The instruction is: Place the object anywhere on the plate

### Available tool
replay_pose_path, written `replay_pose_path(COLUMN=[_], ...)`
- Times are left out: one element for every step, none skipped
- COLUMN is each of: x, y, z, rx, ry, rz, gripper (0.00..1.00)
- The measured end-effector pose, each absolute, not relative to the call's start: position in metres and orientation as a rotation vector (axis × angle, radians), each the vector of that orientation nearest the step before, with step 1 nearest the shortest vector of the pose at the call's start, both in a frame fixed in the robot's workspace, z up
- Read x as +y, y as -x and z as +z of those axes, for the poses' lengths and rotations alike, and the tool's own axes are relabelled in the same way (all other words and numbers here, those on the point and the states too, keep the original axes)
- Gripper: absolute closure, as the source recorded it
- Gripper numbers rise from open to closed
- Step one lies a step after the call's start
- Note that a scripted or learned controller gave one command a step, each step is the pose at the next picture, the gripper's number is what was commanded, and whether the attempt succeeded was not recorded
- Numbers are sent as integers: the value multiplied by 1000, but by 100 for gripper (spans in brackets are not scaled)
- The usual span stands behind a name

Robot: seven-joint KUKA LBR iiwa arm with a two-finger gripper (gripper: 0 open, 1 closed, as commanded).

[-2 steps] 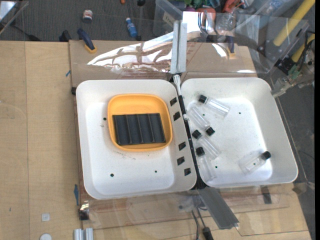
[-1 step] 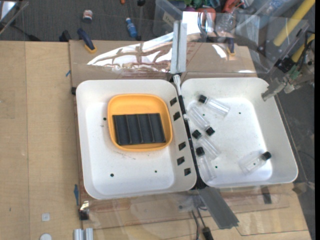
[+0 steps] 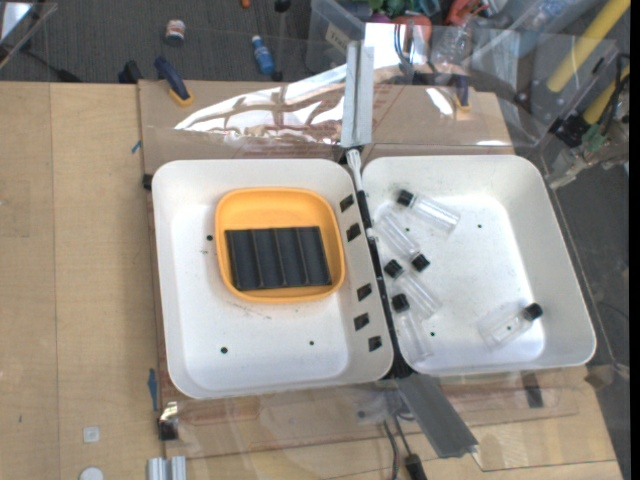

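Observation:
An orange plate [image 3: 232, 230] with rounded corners lies in the left bin [image 3: 190, 338]. A black ridged rectangular piece [image 3: 278, 258] rests flat on it and covers most of its lower half. In the right bin [image 3: 560, 298] lie several clear vials with black caps. One vial [image 3: 428, 209] is near the bin's upper left. Another vial [image 3: 508, 323] is at the lower right. The others [image 3: 410, 293] cluster along the bin's left side, close to the divider.
A row of small black tabs [image 3: 361, 293] runs down the ridge between the two bins. A metal post [image 3: 357, 93] stands behind the bins. A clear tub of colourful objects [image 3: 440, 3] sits beyond the bench at the back right.

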State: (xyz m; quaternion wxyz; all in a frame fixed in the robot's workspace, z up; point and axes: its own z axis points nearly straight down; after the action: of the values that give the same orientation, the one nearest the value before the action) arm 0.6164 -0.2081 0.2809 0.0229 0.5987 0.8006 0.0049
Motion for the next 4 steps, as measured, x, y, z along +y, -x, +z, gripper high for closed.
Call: replay_pose_path(x=[-208, -209, -209, -210], y=[-616, -618, -618, -619], z=[281, 293, 293, 305], rx=[2480, 2473, 2474, 2467], ry=[-1854, -1849, -1849, -1844], rz=[15, 18, 18, 21], gripper=[0, 100, 0, 100])
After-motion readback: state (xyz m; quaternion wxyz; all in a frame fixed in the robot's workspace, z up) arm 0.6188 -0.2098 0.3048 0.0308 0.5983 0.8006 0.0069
